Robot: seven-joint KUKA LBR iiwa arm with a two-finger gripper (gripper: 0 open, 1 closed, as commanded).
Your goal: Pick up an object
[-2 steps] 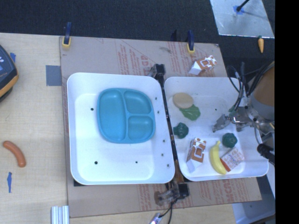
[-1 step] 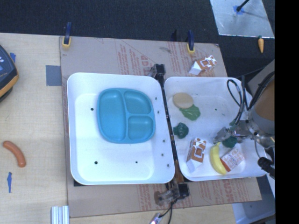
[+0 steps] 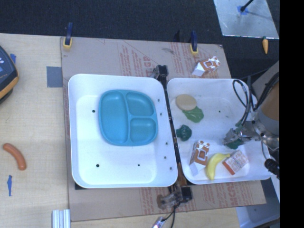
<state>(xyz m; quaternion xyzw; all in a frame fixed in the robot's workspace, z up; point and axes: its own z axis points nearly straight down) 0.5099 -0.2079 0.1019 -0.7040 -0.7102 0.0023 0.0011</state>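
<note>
Hot dog [image 3: 14, 156]: on the bare bench, far left of the gripper [image 3: 236, 137], outside both bins. Not a candidate.

Left bin [image 3: 76, 127]: well left of the gripper. Holds a blue tray [image 3: 128, 117] with three compartments, lying flat.

Right bin [image 3: 218, 91]: the working bin; the gripper sits low over its right part.

Cookie [image 3: 185, 102] and green leaf [image 3: 194, 114]: touching each other, up and left of the gripper.

Broccoli [image 3: 184, 132]: left of the gripper, apart from its neighbours.

Carton [image 3: 201, 152]: down and left of the gripper, just beside the banana [image 3: 213, 165].

Dark green piece [image 3: 232, 144]: directly beneath the gripper, mostly covered by it; likely the target. What it is cannot be told.

Red packet [image 3: 236, 162]: just below the gripper, near the banana's tip.

Second carton [image 3: 206, 66]: outside the bin, up and left.

Step in hand, as judged: closing on the dark green piece. Done well, the fingers straddle it squarely, press close to the bin floor, and avoid catching the red packet; lift straight up.

Gripper state: cannot be told; the tips blur into the piece below.

Arm [image 3: 268, 106]: enters from the right, wrist bent down into the bin, cables looping over it.
</note>
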